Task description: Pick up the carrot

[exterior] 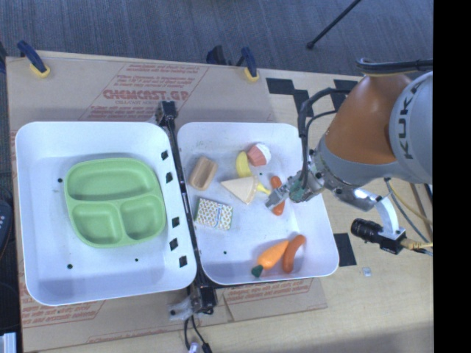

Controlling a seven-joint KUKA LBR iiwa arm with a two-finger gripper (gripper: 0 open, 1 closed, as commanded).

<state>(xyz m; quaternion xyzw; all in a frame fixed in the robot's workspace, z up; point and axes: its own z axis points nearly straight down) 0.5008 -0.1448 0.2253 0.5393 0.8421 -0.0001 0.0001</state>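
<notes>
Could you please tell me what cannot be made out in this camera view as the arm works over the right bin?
- Hand: too small and blurred to read.
- Small orange-red piece beneath the hand: identity unclear, partly covered.
- Carrot: where it meets the sausage is blurred.

A green divided tray sits in the left bin. The right bin holds a patterned block, a wedge and a sausage.

Smooth glossy white plastic bins, matt green plastic divided tray, printed brown cardboard sheet over the tabletop, smooth orange plastic-looking carrot, glossy orange band and grey casing on the arm, rough dark carpeted floor
</notes>
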